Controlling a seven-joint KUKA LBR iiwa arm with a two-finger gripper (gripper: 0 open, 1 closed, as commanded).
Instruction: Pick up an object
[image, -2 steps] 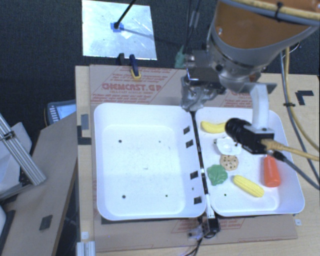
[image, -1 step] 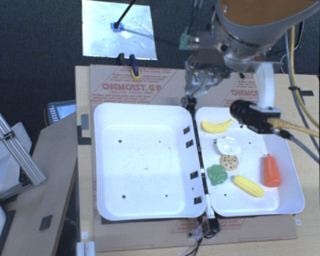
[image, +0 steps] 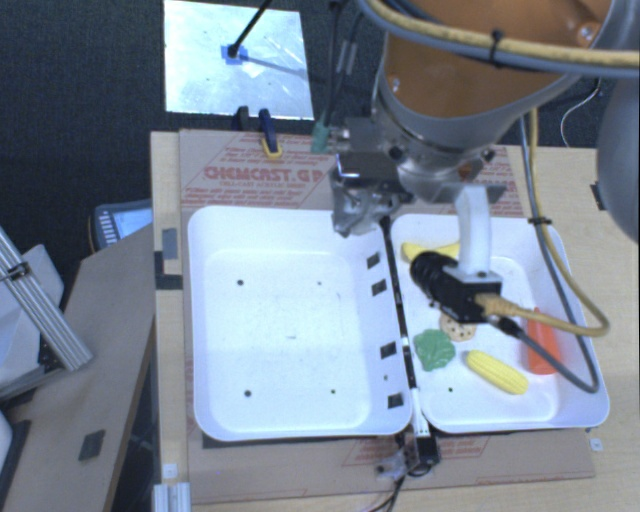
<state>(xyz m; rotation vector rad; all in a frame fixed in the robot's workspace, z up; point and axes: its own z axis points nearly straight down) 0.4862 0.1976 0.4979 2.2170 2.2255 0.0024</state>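
Observation:
The right bin (image: 570, 400) holds several toy foods. A green leafy piece (image: 434, 349) lies near the divider, with a round tan cookie (image: 458, 328) just behind it. An ear of yellow corn (image: 497, 371) rests toward the front, and an orange carrot (image: 541, 347) lies along the right side. A yellow banana-like piece (image: 441, 252) sits at the back, partly hidden by the arm. My gripper (image: 363, 207) hangs high over the far end of the divider between the bins, with nothing visibly in it.
The left bin (image: 290, 330) lies beside the right one, joined by a black-clipped divider (image: 398, 330). Cardboard (image: 250, 175) lies under both bins. A yellow cable (image: 560, 325) loops over the right bin. The big arm body fills the upper right.

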